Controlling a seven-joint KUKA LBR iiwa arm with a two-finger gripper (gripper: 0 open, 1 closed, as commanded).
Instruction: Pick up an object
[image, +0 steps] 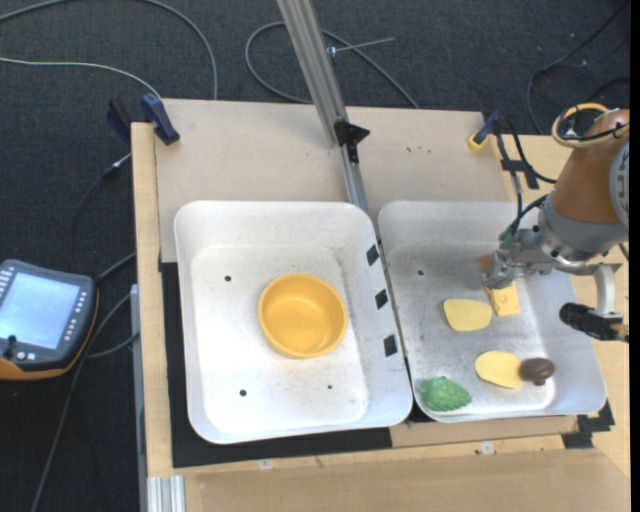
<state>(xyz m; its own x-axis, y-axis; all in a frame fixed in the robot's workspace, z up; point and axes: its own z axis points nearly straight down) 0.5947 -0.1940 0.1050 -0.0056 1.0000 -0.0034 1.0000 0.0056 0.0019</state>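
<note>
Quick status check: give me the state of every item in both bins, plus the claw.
yellow bowl: upright in the left bin, nothing visible inside
small yellow block: in the right bin, right under the claw
pale yellow piece: lying flat
second pale yellow piece: flat, touching the brown object
green object: at the right bin's near edge
claw: low over the block, grip unclear

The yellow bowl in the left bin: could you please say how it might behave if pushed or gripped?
The yellow bowl sits upright on a broad base, so it would probably slide rather than tip. It looks like light plastic. Its rounded rim may slip.
</note>
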